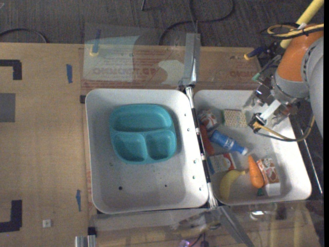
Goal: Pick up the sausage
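The sausage [205, 140] is a slim red-brown piece lying lengthwise against the left wall of the right bin [300, 181], between a red-and-white packet [208, 119] and a blue bottle [228, 142]. My gripper [273, 111] hangs over the bin's upper right part, well to the right of the sausage and apart from it, with the orange-banded wrist [295, 60] above it. Nothing shows between its fingers.
The right bin also holds a speckled cracker square [235, 118], a banana [230, 182], a carrot [255, 172], a small printed box [270, 171] and another packet [222, 162]. A teal divided plate [144, 133] lies in the left bin [103, 189].
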`<state>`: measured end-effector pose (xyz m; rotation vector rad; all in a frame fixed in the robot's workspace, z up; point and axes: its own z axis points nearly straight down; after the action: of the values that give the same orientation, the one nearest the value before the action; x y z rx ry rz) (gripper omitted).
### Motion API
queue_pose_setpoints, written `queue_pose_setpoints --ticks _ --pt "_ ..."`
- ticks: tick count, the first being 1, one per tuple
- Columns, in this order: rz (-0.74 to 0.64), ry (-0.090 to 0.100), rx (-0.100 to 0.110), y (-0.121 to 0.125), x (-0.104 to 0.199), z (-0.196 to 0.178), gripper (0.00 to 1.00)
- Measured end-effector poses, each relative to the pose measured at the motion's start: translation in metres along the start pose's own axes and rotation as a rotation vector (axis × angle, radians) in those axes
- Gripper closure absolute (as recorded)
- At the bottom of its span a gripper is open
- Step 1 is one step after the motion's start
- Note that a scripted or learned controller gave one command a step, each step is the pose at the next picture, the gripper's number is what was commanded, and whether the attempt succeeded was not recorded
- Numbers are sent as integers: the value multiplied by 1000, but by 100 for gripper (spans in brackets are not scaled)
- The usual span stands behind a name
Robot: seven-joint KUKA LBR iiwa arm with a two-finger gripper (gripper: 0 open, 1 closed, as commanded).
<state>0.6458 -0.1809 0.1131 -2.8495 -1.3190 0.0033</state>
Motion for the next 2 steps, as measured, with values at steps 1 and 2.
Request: queue_pose_setpoints --ticks 1,2 --pt "-12 0 0 24 -5 10 0" --pt "-13 -1 -1 19 4 3 0"
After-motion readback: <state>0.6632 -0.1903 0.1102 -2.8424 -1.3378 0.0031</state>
